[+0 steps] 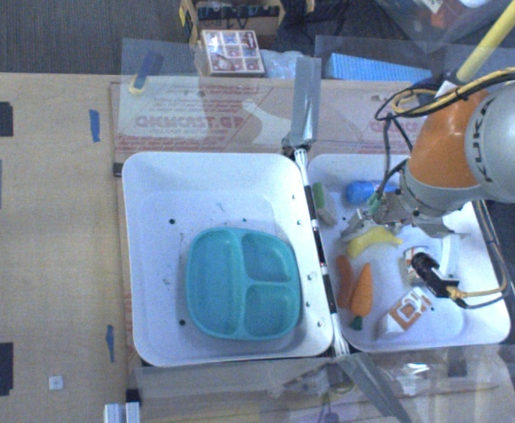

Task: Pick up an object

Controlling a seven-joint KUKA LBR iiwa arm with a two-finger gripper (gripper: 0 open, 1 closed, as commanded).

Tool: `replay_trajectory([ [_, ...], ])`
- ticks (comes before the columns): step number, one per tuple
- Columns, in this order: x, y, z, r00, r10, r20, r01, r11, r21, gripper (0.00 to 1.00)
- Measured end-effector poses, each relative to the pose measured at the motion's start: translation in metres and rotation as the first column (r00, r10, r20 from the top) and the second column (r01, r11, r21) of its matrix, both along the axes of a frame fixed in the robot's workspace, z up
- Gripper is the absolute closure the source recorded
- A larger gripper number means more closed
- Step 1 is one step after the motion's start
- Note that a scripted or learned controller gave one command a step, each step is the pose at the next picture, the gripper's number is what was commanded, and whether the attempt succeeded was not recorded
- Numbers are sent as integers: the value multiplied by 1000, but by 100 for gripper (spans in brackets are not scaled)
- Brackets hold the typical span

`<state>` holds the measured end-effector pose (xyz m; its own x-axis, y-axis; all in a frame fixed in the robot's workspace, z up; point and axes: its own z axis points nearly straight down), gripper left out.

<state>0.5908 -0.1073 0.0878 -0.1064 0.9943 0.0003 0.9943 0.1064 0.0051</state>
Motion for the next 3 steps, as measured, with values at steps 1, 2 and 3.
replay_trajectory([
  [1,2,-2,11,1000,-4,6,4,1000,0,100],
  [2,2,-2,11,1000,-4,6,4,1000,0,0],
  [3,-54,4,0,1000,6,1,-6,1000,1,0],
])
